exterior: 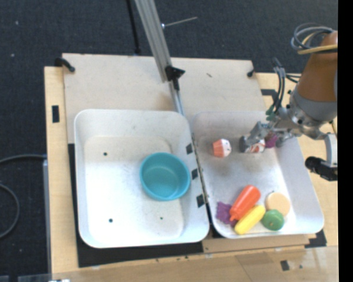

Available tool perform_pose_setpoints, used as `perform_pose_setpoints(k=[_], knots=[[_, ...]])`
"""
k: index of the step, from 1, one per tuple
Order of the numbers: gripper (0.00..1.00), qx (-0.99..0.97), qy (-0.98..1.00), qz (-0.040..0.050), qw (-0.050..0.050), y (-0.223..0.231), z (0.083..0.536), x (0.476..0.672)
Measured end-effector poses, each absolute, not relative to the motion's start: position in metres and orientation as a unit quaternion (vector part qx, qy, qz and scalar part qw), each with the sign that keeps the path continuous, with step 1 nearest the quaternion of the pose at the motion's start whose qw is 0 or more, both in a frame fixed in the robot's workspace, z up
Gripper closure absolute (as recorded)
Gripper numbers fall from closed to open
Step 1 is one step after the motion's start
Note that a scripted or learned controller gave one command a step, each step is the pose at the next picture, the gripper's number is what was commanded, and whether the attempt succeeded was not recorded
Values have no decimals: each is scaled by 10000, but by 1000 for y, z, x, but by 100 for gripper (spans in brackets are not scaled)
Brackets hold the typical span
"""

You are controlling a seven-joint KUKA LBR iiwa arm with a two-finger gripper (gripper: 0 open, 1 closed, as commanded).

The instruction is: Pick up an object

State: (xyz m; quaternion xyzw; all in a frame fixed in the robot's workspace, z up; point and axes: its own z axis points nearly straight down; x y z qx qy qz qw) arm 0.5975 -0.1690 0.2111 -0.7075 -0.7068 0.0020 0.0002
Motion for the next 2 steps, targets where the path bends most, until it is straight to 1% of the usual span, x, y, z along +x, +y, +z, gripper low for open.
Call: perform_pose_setpoints(k=[1, 2], knots=[[0, -7076, -7066, 25, 13, -170, 149, 601], [0, -7077, -7065, 19, 4, -171, 98, 600]])
